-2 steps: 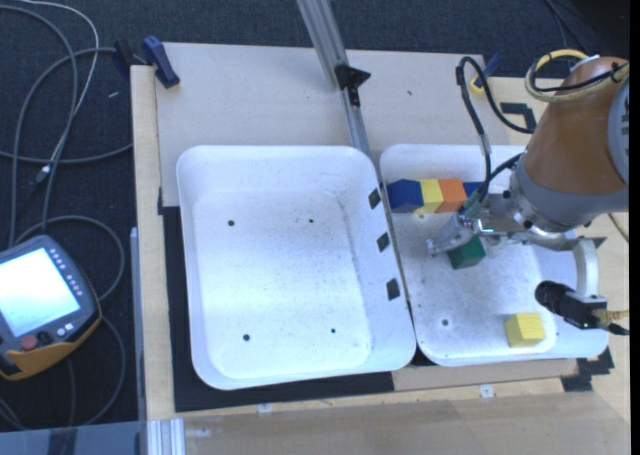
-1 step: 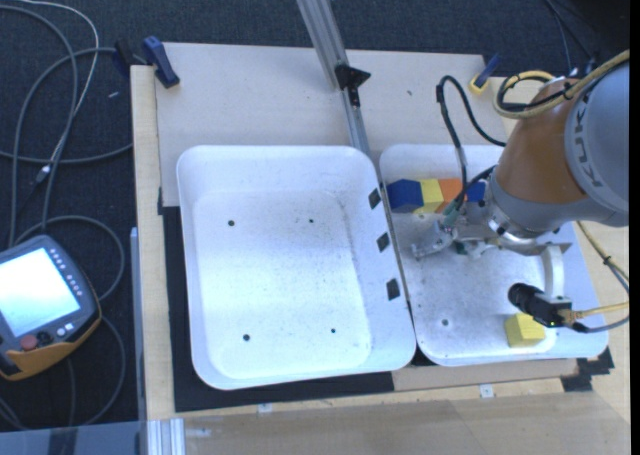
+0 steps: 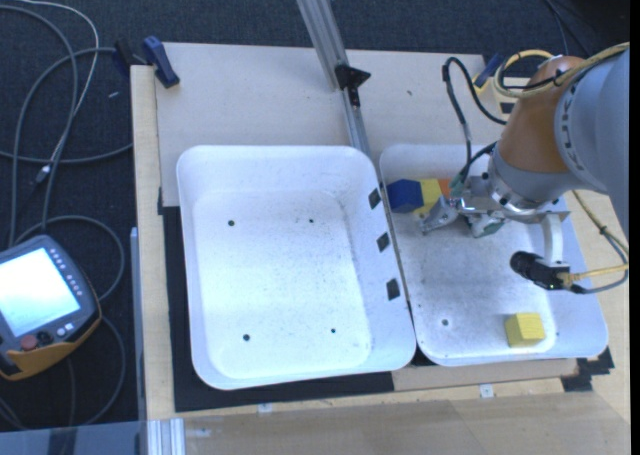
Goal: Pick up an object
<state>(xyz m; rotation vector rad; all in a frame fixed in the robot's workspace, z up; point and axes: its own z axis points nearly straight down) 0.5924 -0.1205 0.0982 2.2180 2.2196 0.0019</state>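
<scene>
The grey arm (image 3: pixel 560 133) leans in from the right over the right bin (image 3: pixel 470 338), its gripper (image 3: pixel 452 215) low near the bin's far left corner; whether its pincer is apart or together cannot be told. Just beside it, against the bin's left wall, lies a blue block (image 3: pixel 403 194), with yellow and orange pieces (image 3: pixel 434 190) touching it, long axis unclear. A yellow block (image 3: pixel 524 329) sits well apart, near the bin's front right corner, sides roughly square to the bin.
</scene>
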